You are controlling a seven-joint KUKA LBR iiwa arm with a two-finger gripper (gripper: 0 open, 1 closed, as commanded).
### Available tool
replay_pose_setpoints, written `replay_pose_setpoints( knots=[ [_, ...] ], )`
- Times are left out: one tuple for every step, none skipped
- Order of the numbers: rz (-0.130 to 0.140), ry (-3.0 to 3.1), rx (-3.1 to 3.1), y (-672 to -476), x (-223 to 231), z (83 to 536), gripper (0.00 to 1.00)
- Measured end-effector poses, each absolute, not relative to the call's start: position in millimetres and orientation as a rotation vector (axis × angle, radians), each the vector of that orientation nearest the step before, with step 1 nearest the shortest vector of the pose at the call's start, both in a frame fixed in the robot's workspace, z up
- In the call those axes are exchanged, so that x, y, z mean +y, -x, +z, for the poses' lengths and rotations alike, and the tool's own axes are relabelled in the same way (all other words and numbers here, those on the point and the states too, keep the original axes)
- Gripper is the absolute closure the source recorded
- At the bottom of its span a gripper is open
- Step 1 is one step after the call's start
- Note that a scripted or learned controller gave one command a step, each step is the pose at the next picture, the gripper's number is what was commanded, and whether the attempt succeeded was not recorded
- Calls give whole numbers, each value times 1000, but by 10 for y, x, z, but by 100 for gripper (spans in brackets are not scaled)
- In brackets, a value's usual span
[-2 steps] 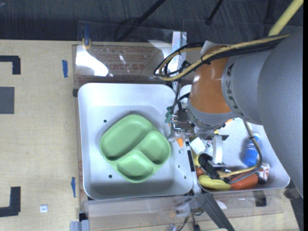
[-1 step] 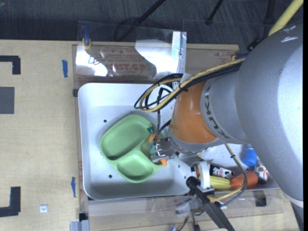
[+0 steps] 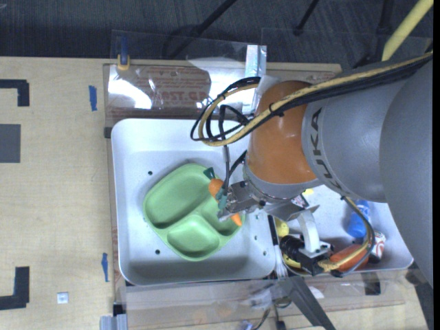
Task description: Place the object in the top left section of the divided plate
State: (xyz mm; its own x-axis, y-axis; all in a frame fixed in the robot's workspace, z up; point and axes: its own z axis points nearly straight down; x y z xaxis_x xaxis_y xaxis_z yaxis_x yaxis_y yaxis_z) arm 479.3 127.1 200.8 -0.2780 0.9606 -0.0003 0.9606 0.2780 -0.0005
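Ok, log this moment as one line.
arm: over left bin | claw: at green divided plate right edge | orange object: beside claw, grip unclear

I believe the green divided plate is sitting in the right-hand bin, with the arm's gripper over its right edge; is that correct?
Not quite: the camera view shows the green divided plate lying in the left-hand bin, not the right-hand one. The rest holds: the gripper is over the plate's right edge, next to something small and orange.
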Motion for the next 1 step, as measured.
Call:
replay_pose_setpoints(
  knots=[
    [-11,1947,-2471,-4815,1388,1129,100]
  ],
)
